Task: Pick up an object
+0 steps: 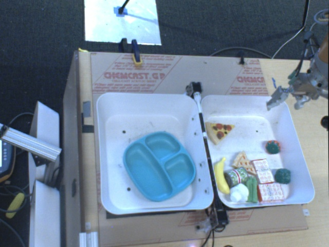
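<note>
The arm enters at the upper right of the frame, its wrist held above the far right corner of the right bin [295, 138]. The hand [288, 98] hangs over that bin's upper right rim with its two fingers spread wide, one fingertip toward the left at the rim, the other just to its right; nothing sits between them. The toys lie well below it in the frame. A pizza slice [220, 131] rests in the upper left part of the right bin. A small red and green piece [272, 147] lies by the right wall. Along the lower edge is a crowded cluster: a banana [221, 176] against the left wall, a cracker [242, 162], a can [236, 177], a white ball [238, 193], a green stick [252, 188], two red and white boxes [266, 178] and a dark green lump [282, 176], most of them touching a neighbour. The left bin [110, 112] holds a blue tray [159, 164] with three compartments, lying tilted in its lower middle. Both bins sit on a brown board [154, 73] on the desk.
</note>
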`<state>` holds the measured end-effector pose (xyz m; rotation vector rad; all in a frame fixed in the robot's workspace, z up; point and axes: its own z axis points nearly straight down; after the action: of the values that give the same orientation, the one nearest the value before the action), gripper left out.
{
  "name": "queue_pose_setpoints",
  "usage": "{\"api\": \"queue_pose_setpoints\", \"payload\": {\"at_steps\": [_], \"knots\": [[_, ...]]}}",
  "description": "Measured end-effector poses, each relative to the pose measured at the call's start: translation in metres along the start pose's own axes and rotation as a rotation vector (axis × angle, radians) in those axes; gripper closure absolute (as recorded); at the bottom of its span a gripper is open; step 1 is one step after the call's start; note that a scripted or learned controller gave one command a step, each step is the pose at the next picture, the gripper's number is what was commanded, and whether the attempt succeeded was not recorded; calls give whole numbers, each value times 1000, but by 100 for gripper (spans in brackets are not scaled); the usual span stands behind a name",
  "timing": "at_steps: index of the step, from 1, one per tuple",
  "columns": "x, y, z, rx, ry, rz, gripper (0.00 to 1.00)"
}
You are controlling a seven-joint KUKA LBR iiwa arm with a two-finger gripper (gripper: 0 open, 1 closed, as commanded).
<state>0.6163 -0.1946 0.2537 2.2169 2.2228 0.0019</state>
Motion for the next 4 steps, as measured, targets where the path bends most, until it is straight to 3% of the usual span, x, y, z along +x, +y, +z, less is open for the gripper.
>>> {"api": "queue_pose_setpoints", "payload": {"at_steps": [1, 2, 3, 4], "knots": [[51, -77, 60, 3, 1, 1, 0], [-6, -57, 148, 1, 0, 0, 0], [-12, 32, 172, 22, 5, -3, 0], [17, 42, 174, 50, 2, -1, 0]]}}
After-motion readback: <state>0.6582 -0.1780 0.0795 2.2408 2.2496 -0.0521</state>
